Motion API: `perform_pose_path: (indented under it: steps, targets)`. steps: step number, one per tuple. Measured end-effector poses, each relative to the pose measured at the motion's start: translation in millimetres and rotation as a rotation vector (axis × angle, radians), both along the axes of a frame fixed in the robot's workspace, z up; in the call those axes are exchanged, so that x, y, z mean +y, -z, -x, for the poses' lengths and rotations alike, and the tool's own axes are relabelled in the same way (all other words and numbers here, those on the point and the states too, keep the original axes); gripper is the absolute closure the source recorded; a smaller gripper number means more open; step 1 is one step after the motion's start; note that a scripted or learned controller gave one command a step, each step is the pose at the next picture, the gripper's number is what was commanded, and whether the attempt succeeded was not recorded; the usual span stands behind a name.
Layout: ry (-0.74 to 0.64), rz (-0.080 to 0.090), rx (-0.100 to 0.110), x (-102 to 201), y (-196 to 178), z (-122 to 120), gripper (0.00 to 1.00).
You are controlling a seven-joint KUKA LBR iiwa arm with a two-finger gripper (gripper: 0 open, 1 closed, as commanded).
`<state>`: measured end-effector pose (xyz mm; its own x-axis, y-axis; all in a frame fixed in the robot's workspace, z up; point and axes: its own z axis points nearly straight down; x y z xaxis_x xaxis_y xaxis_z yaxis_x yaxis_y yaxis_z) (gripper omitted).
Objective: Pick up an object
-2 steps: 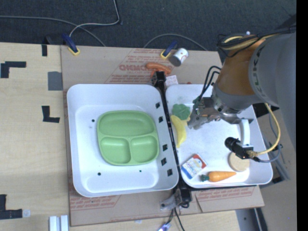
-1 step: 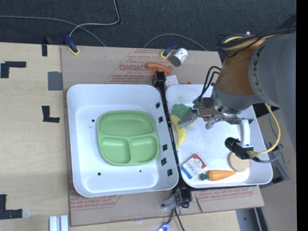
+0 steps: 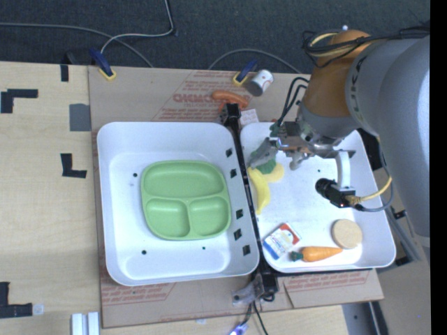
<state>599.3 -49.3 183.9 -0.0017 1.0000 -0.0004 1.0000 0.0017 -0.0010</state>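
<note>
Tool [image 3: 267,153] over yellow banana [image 3: 262,185]

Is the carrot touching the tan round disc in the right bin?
Apart. The camera view shows a strip of white bin floor between the carrot and the tan disc above it.

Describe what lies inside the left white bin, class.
The left bin holds one green divided plate with three compartments, lying flat near its middle. Whatever bin floor sits beneath the plate is covered and cannot be seen.
</note>
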Motion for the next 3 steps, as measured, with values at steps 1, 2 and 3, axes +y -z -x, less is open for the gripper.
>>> perform_pose_path:
  steps: [1,2,3]
  targets:
    - [0.001,0.001,0.001,7,0,3,0.0]
    - [0.002,0.001,0.001,16,0,12,0.0]
    - [0.002,0.003,-0.01,-84,95,-35,0.0]
